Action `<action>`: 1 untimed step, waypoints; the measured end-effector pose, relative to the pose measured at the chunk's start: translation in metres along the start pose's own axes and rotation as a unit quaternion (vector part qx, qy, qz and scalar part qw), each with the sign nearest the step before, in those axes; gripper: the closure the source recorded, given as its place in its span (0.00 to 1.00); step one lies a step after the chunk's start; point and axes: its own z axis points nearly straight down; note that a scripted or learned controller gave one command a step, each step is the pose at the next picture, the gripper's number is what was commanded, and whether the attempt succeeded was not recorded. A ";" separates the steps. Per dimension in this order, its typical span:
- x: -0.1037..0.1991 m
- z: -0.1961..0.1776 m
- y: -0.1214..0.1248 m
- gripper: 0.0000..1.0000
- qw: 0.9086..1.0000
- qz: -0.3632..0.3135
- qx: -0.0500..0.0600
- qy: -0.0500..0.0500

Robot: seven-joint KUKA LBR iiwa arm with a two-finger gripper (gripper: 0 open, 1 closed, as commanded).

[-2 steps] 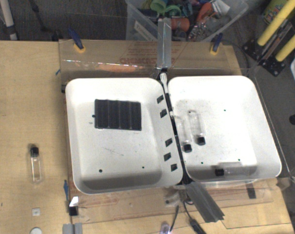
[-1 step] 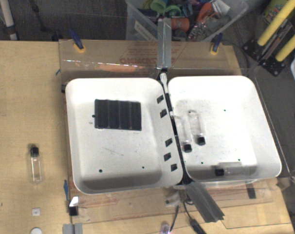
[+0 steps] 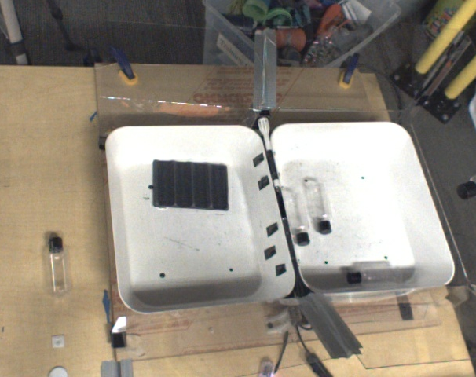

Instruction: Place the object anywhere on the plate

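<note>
A black ribbed rectangular plate [image 3: 190, 184] lies flat in the left bin [image 3: 136, 273], toward its back left. In the right bin [image 3: 395, 155], two clear vials with black caps lie side by side near the divider. One vial [image 3: 316, 203] has its cap pointing to the front. The other vial [image 3: 294, 217] lies just left of it, closer to the bin's left wall. A third clear vial [image 3: 373, 273] lies along the front wall of the right bin, its black cap on the left end.
Another capped clear vial [image 3: 57, 264] lies on the wooden bench left of the bins. A clear tub of colourful items [image 3: 301, 10] stands behind the bins. A metal bar [image 3: 265, 69] rises at the divider's far end.
</note>
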 end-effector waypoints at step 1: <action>-0.007 0.000 0.023 1.00 0.998 0.057 -0.002 0.001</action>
